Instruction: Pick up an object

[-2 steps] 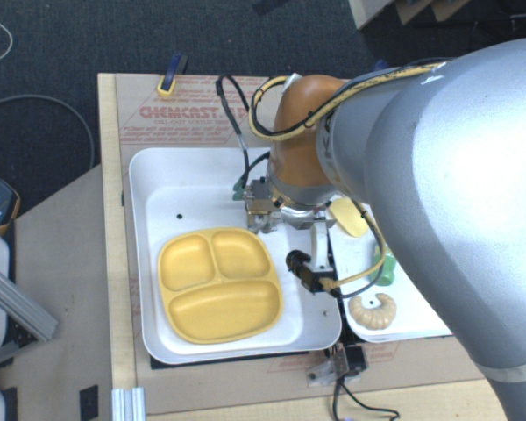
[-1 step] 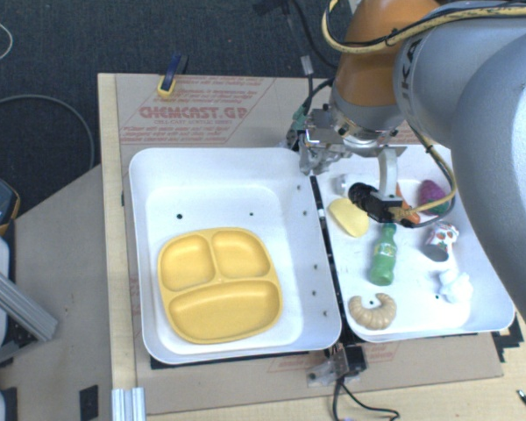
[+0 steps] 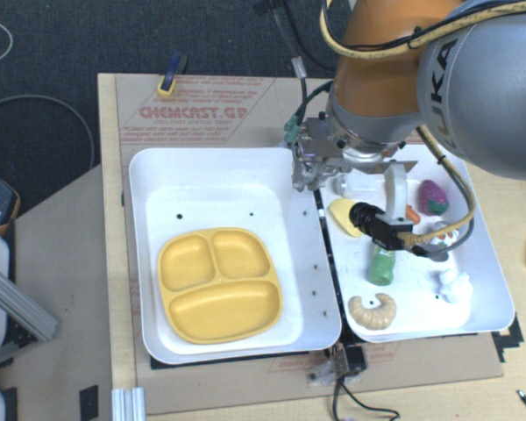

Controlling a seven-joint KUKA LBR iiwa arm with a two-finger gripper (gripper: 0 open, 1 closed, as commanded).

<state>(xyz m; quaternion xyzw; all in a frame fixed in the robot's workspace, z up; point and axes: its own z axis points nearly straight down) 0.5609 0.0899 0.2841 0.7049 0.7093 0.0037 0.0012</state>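
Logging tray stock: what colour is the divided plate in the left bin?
Yellow; the three-compartment plastic plate shows best in the camera view.

The arm (image 3: 456, 68) runs off the top and right edges, and its bulk hides the far part of the right bin (image 3: 486, 310). Below the jaws, a black cable covers part of a pale yellow object (image 3: 344, 216). Whether the jaws are parted cannot be told.

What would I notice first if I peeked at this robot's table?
Probably the big yellow divided plate lying in the left bin. Next, the robot arm's shiny orange band, hanging over the right bin. Little toys lie there: a green piece, a purple one, and a curled cream one at the front.
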